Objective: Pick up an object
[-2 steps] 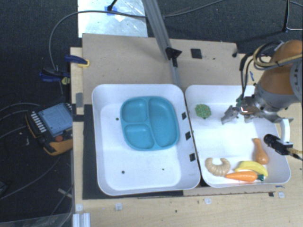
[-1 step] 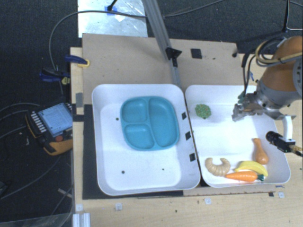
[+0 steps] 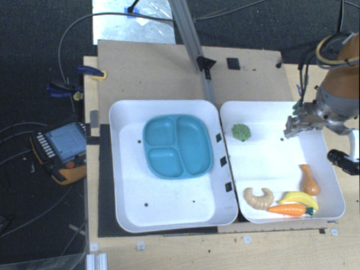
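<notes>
Hovering at 3 o'clock over the right bin (image 3: 323, 151), the gripper (image 3: 292, 129) carries nothing; cannot tell its state. Approach step, by my judgement. Candidates: broccoli (image 3: 241, 131) near 12 o'clock of that bin; croissant (image 3: 258, 198), carrot (image 3: 288, 210), banana (image 3: 301, 198) clustered around 6 o'clock—next move needs descent onto one.

Left bin (image 3: 126, 167) holds the divided plate (image 3: 178, 146). In the right bin (image 3: 270, 167), the broccoli (image 3: 241, 131) sits far-left; croissant (image 3: 258, 197), carrot (image 3: 288, 209) and banana (image 3: 301, 198) cluster along the near edge, drumstick (image 3: 308, 179) just behind. Gripper (image 3: 293, 126) hangs over the far-right corner.
</notes>
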You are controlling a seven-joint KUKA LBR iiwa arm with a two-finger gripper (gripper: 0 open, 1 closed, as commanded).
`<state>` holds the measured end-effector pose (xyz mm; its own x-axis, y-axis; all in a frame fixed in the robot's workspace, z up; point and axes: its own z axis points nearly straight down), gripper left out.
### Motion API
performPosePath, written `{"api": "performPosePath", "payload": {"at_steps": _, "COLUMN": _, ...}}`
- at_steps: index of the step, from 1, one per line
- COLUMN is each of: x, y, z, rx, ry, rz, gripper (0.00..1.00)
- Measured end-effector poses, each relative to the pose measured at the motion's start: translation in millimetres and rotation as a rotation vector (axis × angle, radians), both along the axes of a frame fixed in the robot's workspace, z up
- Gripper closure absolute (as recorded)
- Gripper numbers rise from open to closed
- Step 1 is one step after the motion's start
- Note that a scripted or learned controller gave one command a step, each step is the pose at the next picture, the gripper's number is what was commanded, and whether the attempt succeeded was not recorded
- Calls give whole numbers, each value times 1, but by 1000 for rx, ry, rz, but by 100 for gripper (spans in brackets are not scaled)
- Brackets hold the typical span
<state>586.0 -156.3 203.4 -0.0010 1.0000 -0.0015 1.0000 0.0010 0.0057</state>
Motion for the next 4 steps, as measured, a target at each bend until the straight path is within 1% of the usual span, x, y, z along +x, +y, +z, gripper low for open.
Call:
{"api": "performPosePath", "payload": {"at_steps": 1, "x": 3, "y": 0, "z": 65, "rx": -1, "ry": -2, "rz": 4, "gripper": 100}}
{"api": "performPosePath", "payload": {"at_steps": 2, "x": 4, "y": 0, "z": 92, "rx": 1, "ry": 2, "rz": 4, "gripper": 100}}
{"api": "performPosePath", "payload": {"at_steps": 4, "x": 3, "y": 106, "z": 50, "rx": 3, "ry": 5, "rz": 9, "gripper": 100}}
